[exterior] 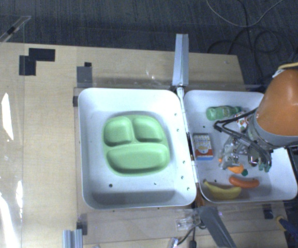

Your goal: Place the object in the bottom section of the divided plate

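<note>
Your gripper hangs low in the right bin, directly above a small orange object that sits just beneath it; you cannot tell from here whether it grips that piece. Just beside it lie a red sausage-shaped piece and a banana near the bin's front wall. A green bottle rests toward the back, and a small carton lies by the left wall. The green divided plate sits in the left bin on the desk, well apart from the gripper.
</note>
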`<move>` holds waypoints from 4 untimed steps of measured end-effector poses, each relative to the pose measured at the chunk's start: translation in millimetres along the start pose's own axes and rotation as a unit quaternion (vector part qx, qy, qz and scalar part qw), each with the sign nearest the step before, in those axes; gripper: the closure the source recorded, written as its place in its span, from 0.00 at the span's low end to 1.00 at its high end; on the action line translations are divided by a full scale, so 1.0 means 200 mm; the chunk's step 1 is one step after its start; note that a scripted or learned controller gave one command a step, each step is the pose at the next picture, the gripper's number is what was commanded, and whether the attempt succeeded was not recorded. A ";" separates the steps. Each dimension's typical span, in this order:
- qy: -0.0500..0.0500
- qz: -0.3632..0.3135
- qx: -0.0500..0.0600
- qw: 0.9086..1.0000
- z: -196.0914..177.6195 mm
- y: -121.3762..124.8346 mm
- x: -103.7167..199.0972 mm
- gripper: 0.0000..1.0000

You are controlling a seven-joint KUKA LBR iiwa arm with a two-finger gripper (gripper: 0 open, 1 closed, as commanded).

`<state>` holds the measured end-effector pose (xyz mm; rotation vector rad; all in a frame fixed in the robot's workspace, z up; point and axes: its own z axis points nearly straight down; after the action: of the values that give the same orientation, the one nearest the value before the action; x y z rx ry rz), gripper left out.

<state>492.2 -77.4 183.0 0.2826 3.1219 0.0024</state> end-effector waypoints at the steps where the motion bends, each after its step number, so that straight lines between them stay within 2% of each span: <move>1: 0.002 0.047 0.000 0.999 0.00 0.37 -0.18 1.00; 2: 0.000 0.028 0.000 1.000 -0.05 0.38 -0.72 1.00; 3: -0.001 -0.005 0.000 1.000 0.00 0.64 -0.74 1.00; 4: 0.001 -0.110 -0.001 0.994 0.00 0.99 -0.39 1.00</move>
<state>605.1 103.6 183.3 -0.0628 3.1361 0.0039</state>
